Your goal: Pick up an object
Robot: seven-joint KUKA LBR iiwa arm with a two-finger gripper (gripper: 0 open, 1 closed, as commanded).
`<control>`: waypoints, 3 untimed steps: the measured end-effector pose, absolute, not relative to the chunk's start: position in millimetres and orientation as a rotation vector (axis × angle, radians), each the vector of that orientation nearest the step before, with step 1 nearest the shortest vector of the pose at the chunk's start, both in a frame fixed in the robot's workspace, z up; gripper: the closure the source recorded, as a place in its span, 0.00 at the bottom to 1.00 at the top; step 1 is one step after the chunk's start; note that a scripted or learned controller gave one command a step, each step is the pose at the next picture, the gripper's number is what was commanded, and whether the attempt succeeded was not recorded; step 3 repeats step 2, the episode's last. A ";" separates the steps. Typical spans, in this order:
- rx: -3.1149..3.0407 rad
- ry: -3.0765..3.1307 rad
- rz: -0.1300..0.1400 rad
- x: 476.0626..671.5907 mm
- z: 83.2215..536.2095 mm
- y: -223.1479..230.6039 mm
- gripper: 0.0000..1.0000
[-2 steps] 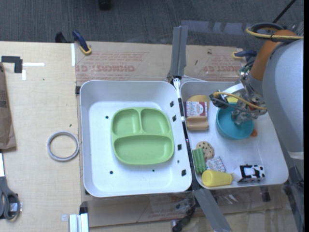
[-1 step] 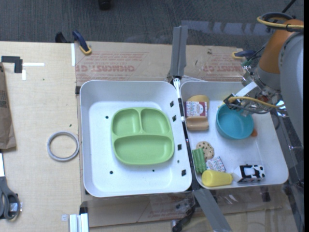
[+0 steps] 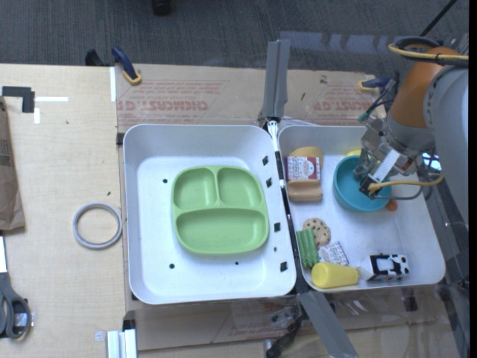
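Note:
My gripper (image 3: 367, 171) hangs low over the blue bowl (image 3: 347, 191) at the back right of the right bin (image 3: 414, 233), reaching down into the bowl's right half. The arm comes in from the right and hides part of the bowl's far rim. Left of the bowl lie a red-and-white labelled pack (image 3: 304, 165) and a brown bun-like piece (image 3: 304, 191). Nearer the front are a chip cookie (image 3: 317, 230), a green ridged piece (image 3: 306, 248), a small printed packet (image 3: 335, 253), a yellow object (image 3: 334, 275) and a black-and-white toy (image 3: 389, 267).
The left bin (image 3: 136, 222) holds a green divided plate (image 3: 220, 209). On the bench to the left lie a grey tape ring (image 3: 97, 224) and a blue clamp (image 3: 127, 66). A grey post (image 3: 276, 80) stands behind the wall between the bins.

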State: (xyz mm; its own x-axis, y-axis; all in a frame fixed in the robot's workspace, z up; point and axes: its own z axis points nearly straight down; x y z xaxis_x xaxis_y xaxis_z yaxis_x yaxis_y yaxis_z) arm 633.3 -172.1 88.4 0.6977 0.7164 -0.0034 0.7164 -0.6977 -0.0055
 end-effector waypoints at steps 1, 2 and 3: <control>-3.061 -0.667 0.010 642.0 88.6 -191.3 1.00; -2.620 -1.682 -0.001 631.0 90.1 -207.7 1.00; -2.620 -1.682 -0.001 631.0 90.1 -207.7 1.00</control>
